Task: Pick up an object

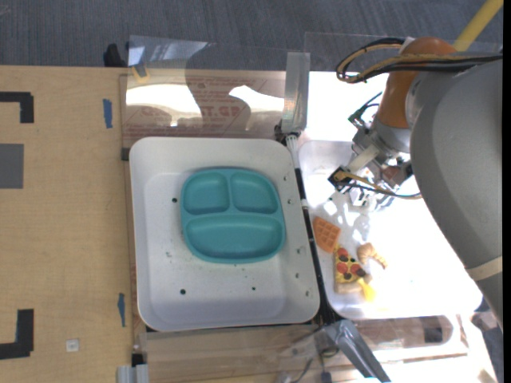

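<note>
While the gripper (357, 183) hangs over the upper part of the right bin (415, 290), its jaws are too washed out in glare to tell apart from together. Three toy foods lie below it, apart from the fingers: one waffle piece (326, 234) nearest, one pizza slice (346, 273) lower, one tan chicken-like piece (371, 254) beside the pizza. Left bin (156, 238): one teal divided plate (232, 214), three compartments, lying flat at the middle. Bins counted: two, side by side.
</note>
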`<action>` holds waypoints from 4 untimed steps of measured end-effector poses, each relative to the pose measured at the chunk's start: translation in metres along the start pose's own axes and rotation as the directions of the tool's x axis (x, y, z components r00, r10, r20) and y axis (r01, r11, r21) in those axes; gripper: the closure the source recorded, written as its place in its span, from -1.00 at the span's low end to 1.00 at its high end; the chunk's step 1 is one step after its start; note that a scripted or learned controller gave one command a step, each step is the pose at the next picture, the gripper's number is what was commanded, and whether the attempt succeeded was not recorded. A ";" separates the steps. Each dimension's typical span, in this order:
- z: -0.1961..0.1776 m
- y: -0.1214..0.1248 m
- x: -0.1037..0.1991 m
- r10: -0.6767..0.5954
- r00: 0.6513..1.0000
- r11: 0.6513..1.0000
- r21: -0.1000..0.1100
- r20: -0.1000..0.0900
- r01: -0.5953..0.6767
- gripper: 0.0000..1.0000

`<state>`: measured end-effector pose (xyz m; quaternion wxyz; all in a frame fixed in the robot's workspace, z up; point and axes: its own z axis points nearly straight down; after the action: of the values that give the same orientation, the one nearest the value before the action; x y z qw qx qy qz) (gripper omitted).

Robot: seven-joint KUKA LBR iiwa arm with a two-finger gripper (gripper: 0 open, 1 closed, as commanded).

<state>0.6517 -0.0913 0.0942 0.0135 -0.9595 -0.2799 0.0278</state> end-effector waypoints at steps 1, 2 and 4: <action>-0.006 -0.002 0.000 -0.003 1.000 1.000 0.005 0.007 0.003 1.00; -0.012 -0.003 0.000 -0.006 1.000 1.000 0.009 0.012 0.006 1.00; 0.009 0.044 -0.049 0.118 0.992 0.992 -0.032 -0.050 -0.120 1.00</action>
<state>0.6336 -0.1546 0.0853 0.0015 -0.9750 -0.2221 0.0007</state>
